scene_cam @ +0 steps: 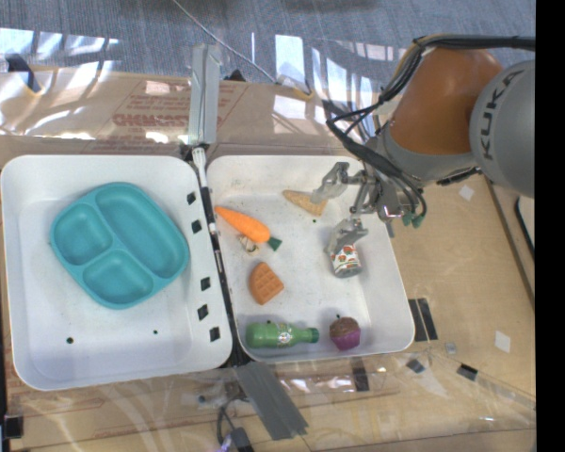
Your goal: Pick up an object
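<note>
The right bin holds several small objects. An orange carrot lies near the bin's left wall, and a tan wedge lies further back. A small printed can sits near the right wall, and an orange bread-like piece is in the middle. A green bottle and a brown-and-purple piece lie along the front. My gripper hangs over the back right of this bin, between the wedge and the can. It is open, with nothing between its fingers.
The left bin holds a teal divided plate. A metal divider runs back between the bins. Black cables loop off the wrist beside the orange band. Brown board lies behind and to the right of the bins.
</note>
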Robot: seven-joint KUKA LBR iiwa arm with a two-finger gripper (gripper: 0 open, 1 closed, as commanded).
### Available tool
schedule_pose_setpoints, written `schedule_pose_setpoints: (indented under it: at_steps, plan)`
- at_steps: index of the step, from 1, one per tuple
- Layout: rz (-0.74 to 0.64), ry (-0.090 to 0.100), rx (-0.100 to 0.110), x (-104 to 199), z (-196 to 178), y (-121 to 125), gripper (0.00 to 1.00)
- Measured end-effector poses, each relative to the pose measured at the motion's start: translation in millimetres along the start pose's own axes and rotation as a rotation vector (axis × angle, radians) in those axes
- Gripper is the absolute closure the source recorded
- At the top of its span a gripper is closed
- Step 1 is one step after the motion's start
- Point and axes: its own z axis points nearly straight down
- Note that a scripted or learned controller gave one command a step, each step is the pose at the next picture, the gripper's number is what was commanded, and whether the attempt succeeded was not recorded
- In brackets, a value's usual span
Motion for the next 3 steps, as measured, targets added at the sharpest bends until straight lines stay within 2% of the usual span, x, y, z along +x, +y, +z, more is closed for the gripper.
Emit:
schedule_pose_setpoints:
  at_steps: [1, 2, 3]
  plan:
    - [0.192, 0.010, -0.004, 9, 106, 26, 0.00]
    - [0.184, -0.002, -0.001, 5, 90, 26, 1.00]
    - [0.505, 0.000, -0.001, 62, 19, 21, 1.00]
